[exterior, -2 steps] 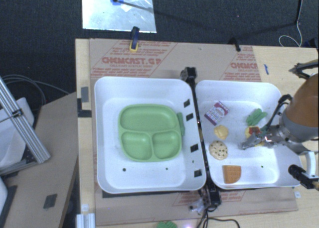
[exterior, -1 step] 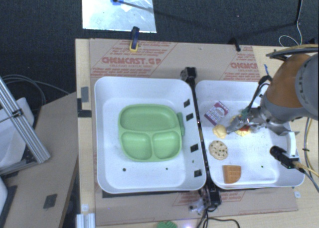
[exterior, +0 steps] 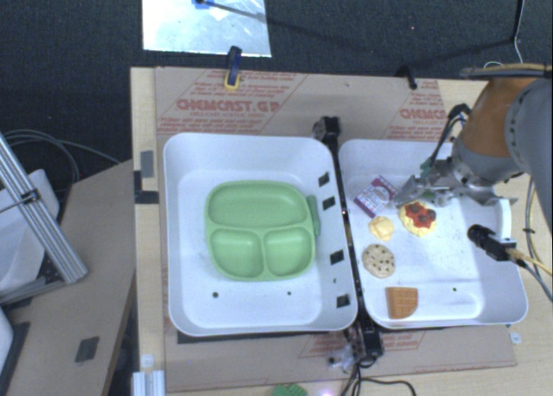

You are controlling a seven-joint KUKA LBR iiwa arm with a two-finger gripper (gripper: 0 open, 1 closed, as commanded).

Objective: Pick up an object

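Dark carpet frames a bench with two white bins; the left bin [exterior: 186, 239] holds a green tray [exterior: 259, 230]. In the right bin [exterior: 484, 286], right of centre frame, the gripper [exterior: 421, 189] hovers just above a red-topped pizza toy [exterior: 419, 218], holding nothing; its state cannot be told. The approach looks unfinished: next, a descent centred on the toy. Roundish, it has no clear long axis. Nearby lie a purple packet [exterior: 374, 194], cookie [exterior: 378, 259] and cracker [exterior: 402, 302].

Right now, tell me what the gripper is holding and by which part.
Cannot be told. The gripper sits low in the right bin, just above the red and yellow toy and beside the purple packet; no hold is visible.
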